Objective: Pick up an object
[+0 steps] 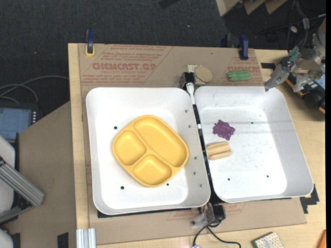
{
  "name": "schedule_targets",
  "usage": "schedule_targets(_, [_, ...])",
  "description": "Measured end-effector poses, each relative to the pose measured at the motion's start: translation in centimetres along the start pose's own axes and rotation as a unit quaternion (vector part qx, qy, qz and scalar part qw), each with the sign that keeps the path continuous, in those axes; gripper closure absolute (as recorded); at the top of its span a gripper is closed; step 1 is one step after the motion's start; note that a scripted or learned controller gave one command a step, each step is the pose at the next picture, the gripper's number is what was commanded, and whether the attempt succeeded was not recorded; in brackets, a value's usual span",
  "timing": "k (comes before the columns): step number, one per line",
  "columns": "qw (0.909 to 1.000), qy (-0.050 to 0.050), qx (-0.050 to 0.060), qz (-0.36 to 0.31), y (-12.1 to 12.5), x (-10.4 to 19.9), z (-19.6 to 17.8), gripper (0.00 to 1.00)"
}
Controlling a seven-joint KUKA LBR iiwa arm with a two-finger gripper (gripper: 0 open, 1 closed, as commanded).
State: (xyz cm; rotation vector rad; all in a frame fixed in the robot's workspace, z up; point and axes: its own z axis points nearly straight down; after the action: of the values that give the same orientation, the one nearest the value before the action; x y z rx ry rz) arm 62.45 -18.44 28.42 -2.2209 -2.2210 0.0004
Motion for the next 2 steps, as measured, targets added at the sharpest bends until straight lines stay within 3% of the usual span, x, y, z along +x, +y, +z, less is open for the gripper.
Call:
schedule_targets(1, [1.0,-0.001,-0.002,0.0,0.1,0.0,-1.1,1.0])
schedule_targets(2, [1.0,0.001,0.004,-0.001,0.4,1.4,10.3,1.0])
